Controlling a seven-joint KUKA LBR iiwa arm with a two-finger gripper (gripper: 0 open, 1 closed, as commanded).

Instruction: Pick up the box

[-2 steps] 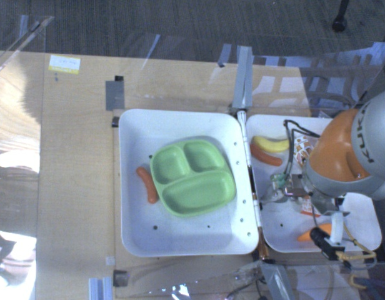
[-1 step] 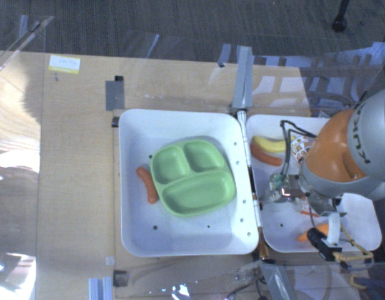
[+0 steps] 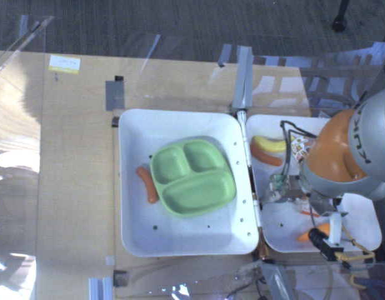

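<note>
Judging by what peeks out, the box [image 3: 299,146] is a small printed carton, likely light and stiff with smooth sides, best taken across its two flat faces. It lies in the right bin [image 3: 274,236], just beside the banana [image 3: 268,144] and mostly covered by the arm's orange band [image 3: 327,152]. The arm bends low over that bin from beyond the banana, and the tool's opening cannot be told from here.
</note>
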